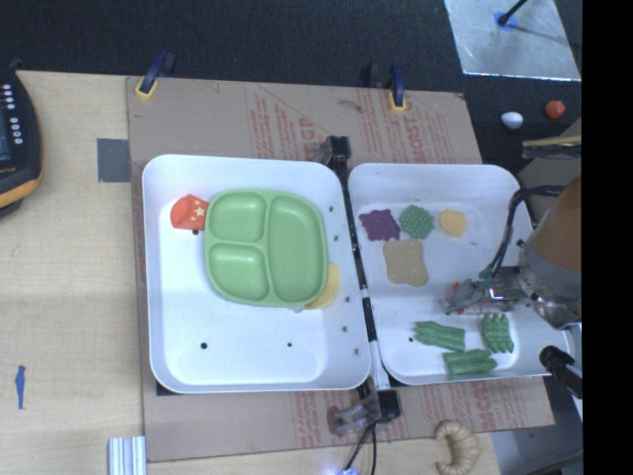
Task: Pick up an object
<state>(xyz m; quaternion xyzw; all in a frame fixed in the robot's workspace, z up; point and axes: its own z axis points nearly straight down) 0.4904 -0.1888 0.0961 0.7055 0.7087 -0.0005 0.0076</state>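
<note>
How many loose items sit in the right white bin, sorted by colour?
Green: 4, a round bumpy green piece and three long green pod-shaped pieces
Purple: 1, a ragged purple piece
Yellow: 1, a small round yellow piece
Tan: 1, a flat tan slice
Total: 7
</note>
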